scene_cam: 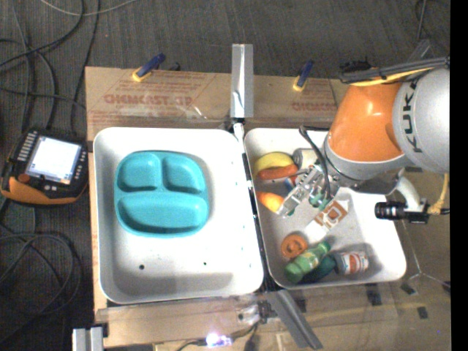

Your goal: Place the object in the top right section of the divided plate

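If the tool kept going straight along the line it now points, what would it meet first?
The tool points down-left in the right bin, toward the orange object beside the bin's left wall. That would likely be first contact, though depth is unclear from this slanted view.

— Any lettering legible from up here?

— The robot arm [420,123] carries black capitals on its grey casing, "KU" clear, the next letter cut by the frame edge.

— And the cardboard sheet [146,101] behind the bins?

— Faded red print, mirrored or upside down; on the left it looks like "CHEMCAST" followed by characters too smeared to make out. A second red patch at the right, by the arm, is unreadable.

— The handheld pendant [47,167] on the floor?

— Screen lit, text too small. The small can [352,262] and white carton [330,214] bear labels, also illegible.
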